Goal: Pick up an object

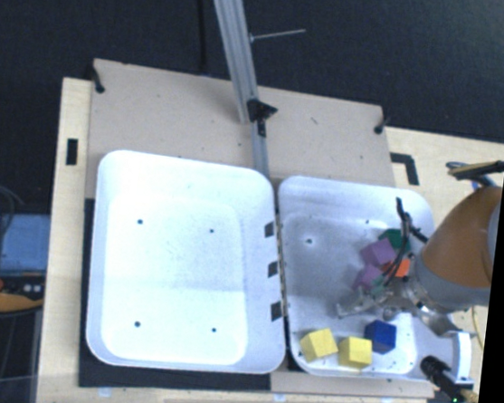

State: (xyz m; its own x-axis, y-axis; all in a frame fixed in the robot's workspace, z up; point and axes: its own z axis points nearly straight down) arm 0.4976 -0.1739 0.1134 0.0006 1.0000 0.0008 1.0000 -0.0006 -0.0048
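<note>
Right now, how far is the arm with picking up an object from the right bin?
Done: the gripper is lowered into the right bin, near the purple blocks. In hand: nothing visibly held. Left: closing on an object and lifting it; two yellow blocks and the blue block lie on the bin floor.

2 yellow blocks (pixel 335 347), blue cube (pixel 381 335), purple pcs (pixel 378 253), right bin
</note>
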